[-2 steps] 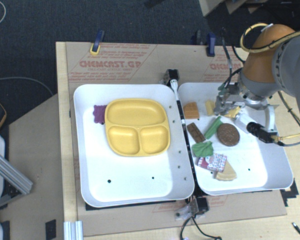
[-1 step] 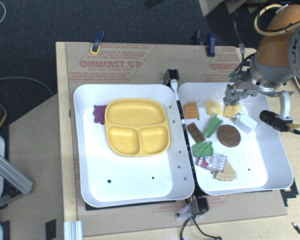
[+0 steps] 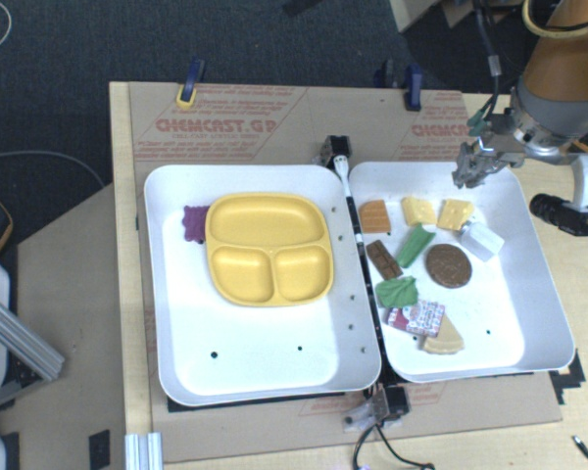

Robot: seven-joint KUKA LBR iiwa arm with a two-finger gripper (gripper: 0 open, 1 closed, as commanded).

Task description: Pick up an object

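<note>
I see the left bin well off to the gripper's left in the view, w/ a yellow three-compartment tray sitting in its upper half and a purple item touching the tray's left edge. The right bin is the one the arm reaches over — the gripper hangs at its upper rim, near the top-right corner, tips pointing down-left. Can't tell its state; too small and dark at this res.

The pickable stuff is all in the right bin, below and left of the gripper. Closest: a pale yellow cheese-like block just below it, and a white piece next to that. A second yellow block and an orange-brown block sit further left in the same row. Below those — a round brown disc, a green pod tilted beside it, a dark brown bar, a green leafy piece. Farthest down: a red-and-white packet touching a tan wedge.

Nothing is between the tips as far as I can make out.
</note>
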